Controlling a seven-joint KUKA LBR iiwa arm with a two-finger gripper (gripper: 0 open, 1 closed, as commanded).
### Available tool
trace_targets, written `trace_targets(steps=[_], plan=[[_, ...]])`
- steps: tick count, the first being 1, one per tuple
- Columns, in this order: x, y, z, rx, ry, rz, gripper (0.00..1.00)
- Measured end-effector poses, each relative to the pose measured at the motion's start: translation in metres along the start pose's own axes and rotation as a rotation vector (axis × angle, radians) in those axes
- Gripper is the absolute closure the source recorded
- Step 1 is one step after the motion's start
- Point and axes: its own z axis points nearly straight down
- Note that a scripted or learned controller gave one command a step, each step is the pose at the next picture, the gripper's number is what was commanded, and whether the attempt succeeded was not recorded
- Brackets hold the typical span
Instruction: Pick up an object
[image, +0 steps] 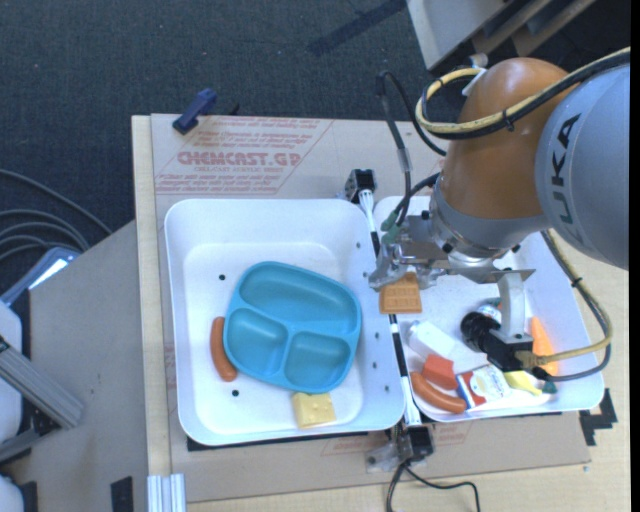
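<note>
Gripper hangs over the right bin's left edge, directly above the tan waffle piece, the likely target. Grip unclear: cannot tell. Sausage and carton crowd the near corner.

Blue divided plate in left bin, arm over right bin

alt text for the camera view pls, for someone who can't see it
A grey arm with an orange band reaches from the right, its gripper above a tan waffle-like toy square in the right white bin. The left white bin holds a blue divided plastic plate.
</note>
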Motion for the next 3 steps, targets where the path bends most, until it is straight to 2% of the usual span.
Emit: trace_targets(steps=[1, 2, 3], plan=[[-0.065, -0.033, 0.010, 0.003, 0.001, 0.000, 1.00], [-0.040, -0.033, 0.006, 0.001, 0.000, -0.001, 1.00], [-0.091, -0.033, 0.005, 0.001, 0.000, 0.000, 1.00]])
